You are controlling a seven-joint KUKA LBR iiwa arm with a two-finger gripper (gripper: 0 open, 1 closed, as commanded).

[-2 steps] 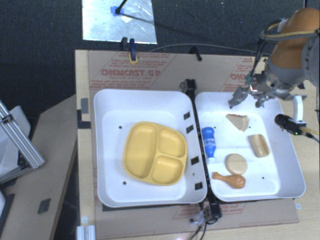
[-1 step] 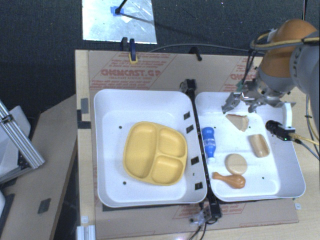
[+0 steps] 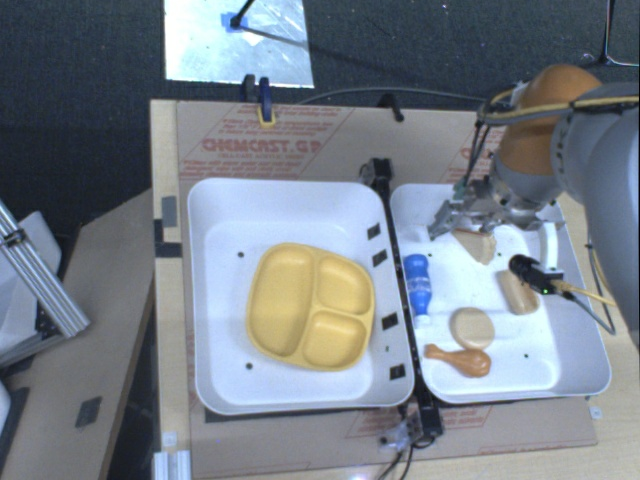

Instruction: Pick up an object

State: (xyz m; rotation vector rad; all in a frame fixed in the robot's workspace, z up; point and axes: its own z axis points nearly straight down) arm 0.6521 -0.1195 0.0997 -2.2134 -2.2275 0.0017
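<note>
Gripper [image 3: 468, 218] hanging over the right bin [image 3: 575, 373], jaw state unreadable.
A tan block [image 3: 477, 245] is lying just under the jaws; bottle [image 3: 416, 283], disc [image 3: 471, 327], drumstick [image 3: 460, 360] beyond; yellow tray [image 3: 310, 307] is sitting in the left bin [image 3: 225, 218].

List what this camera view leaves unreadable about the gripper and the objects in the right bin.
- Gripper: whether its fingers are open or shut; the metal parts blur together.
- Pale tan block under the gripper: its upper part is covered, so contact cannot be judged.
- Small blue plastic bottle: label too small to read.
- Grey arm with orange band: cut off by the right edge of the camera view.
</note>
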